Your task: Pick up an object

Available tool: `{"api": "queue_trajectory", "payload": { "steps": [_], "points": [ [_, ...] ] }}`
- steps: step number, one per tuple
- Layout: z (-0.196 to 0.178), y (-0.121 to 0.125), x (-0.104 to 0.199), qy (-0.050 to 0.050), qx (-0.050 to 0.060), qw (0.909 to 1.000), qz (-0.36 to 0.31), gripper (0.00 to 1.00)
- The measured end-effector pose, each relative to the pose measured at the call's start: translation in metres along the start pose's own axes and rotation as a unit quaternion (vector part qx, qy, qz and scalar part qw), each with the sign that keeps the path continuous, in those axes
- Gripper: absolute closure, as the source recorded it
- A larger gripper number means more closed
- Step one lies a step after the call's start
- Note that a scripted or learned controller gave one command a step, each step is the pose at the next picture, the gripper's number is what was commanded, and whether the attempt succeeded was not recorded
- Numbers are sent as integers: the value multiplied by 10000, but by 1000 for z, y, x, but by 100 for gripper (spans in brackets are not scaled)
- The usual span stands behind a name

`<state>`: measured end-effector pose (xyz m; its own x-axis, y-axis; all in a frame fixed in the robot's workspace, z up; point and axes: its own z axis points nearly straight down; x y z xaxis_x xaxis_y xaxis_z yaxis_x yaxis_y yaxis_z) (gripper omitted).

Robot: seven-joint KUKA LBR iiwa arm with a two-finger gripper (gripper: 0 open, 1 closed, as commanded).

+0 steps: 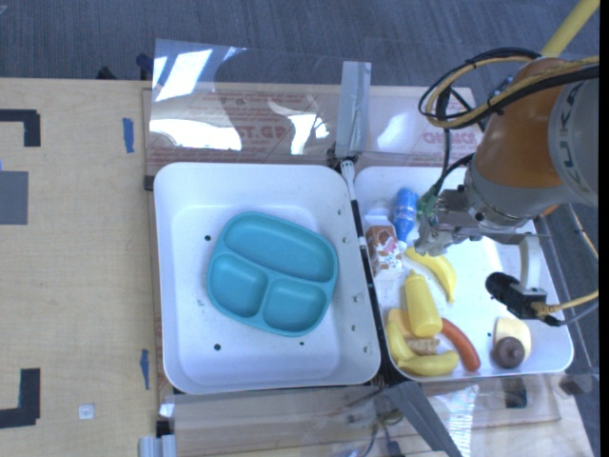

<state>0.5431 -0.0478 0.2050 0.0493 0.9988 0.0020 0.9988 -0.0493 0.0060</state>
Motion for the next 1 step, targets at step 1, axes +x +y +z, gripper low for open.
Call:
{"api": "queue_trajectory", "payload": {
  "steps": [1],
  "points": [
    [-41,28,5,-19,18,9977,676,100]
  ]
}}
